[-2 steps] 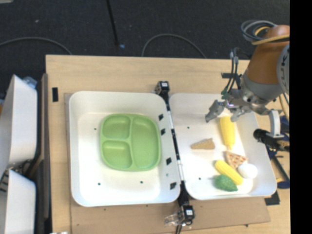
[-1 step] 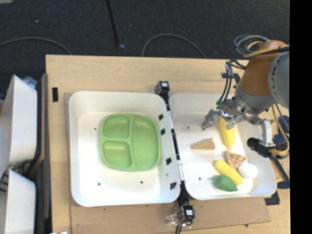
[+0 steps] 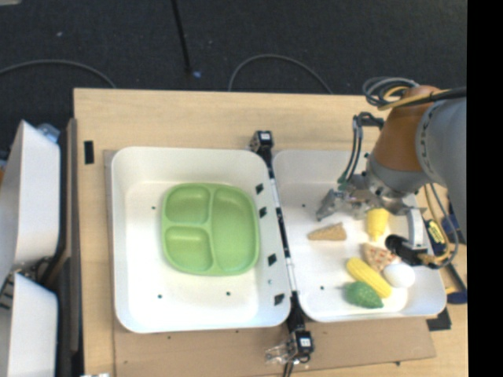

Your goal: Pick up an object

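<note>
My gripper (image 3: 336, 203) hung with jaws apart and empty, the bread wedge (image 3: 327, 232) just toward six o'clock, its long axis three-to-nine.

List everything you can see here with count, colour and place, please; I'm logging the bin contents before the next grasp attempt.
Shallow white plastic bins: 2, white, side by side on the wooden bench.
Green compartment tray: 1, light green, middle of the left bin.
Tan wedge-shaped toy slice: 1, tan, right bin, near its middle.
Yellow rounded toy: 1, yellow, right bin, under the arm.
Pizza-like toy slice: 1, tan with red specks, right bin.
Yellow toy corn cob: 1, yellow, right bin, near front.
White egg-shaped toy: 1, white, right bin, front right.
Green broccoli-like toy: 1, green, right bin, front edge.
Gripper: 1, grey, over the right bin above the tan wedge.
</note>
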`<state>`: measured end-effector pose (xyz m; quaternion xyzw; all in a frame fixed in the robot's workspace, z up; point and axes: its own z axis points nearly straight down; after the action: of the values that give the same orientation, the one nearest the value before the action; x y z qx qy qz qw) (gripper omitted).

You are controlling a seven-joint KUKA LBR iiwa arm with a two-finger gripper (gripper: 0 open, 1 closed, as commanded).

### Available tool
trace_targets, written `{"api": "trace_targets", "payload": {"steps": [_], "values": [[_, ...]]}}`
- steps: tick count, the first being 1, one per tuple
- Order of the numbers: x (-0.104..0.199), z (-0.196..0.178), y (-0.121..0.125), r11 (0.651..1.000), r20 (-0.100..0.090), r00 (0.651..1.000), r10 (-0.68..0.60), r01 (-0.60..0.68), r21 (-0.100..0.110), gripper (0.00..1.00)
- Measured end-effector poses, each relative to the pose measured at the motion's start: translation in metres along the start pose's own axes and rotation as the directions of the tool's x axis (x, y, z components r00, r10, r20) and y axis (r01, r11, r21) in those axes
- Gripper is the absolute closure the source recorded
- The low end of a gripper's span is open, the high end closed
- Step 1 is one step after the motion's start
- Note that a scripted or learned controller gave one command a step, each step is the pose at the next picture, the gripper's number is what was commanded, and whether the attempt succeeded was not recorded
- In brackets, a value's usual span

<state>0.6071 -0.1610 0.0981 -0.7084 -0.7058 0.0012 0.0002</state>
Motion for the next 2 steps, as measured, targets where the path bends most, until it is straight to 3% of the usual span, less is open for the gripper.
{"api": "trace_targets", "payload": {"steps": [1,2], "values": [[-0.001,-0.015,0.002,1.0,0.001,1.0,0.003,-0.003,-0.007,1.0],[0.001,-0.061,0.008,1.0,0.001,1.0,-0.006,0.006,-0.008,1.0]]}}
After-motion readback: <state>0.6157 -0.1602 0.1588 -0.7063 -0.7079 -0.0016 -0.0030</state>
